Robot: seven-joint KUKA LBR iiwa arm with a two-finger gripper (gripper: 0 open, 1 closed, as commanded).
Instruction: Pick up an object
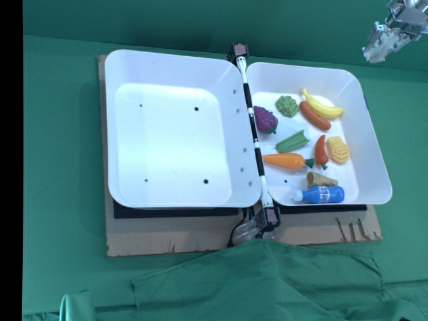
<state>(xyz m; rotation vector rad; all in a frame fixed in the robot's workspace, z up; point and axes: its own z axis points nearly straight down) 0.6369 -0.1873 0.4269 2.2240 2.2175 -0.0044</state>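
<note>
Green cloth covers the bench, where we see two shallow white plastic bins (134, 65) side by side on brown cardboard. At the upper right corner of the frame the pale two-finger gripper (378, 51) hangs well apart from the right bin; we cannot tell how it is set. That bin holds small plastic toy foods: a yellow banana (322, 105), an orange carrot (286, 160), a purple grape bunch (264, 119) and a blue bottle (322, 194).

Green-draped bench (60, 146) bears cardboard sheet (134, 245), two bins (174, 65).

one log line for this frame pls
phase: pre-pick | gripper: raised beyond right bin's far right corner, nothing held | right bin: toy foods incl. banana, carrot, blue bottle | left bin: untouched
</note>
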